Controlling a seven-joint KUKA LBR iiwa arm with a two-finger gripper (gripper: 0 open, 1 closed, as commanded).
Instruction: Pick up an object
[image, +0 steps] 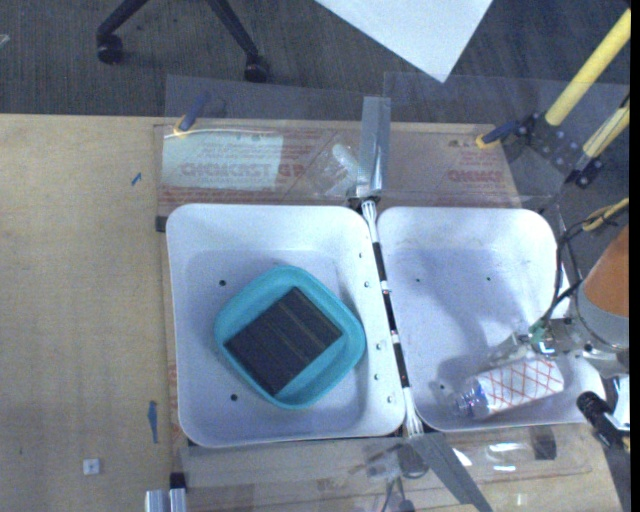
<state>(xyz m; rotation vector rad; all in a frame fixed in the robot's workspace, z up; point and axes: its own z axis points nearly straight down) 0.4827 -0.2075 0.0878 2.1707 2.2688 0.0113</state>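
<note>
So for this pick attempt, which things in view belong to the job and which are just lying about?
Job:
- gripper, over the right bin
- plastic bottle with red-checked label, lying in that bin
- teal container with dark square inside, in the left bin

Lying about:
- white sheet
- chair base

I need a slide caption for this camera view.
Teal dish in left bin, bottle in right bin.

I see two white bins (270, 235); in the left one a teal dish (290, 336) holding a dark, near-black square block (281, 340). In the right bin lies a clear bottle (508, 388) with a red-and-white lattice label; the arm (608, 285) shows orange.
</note>
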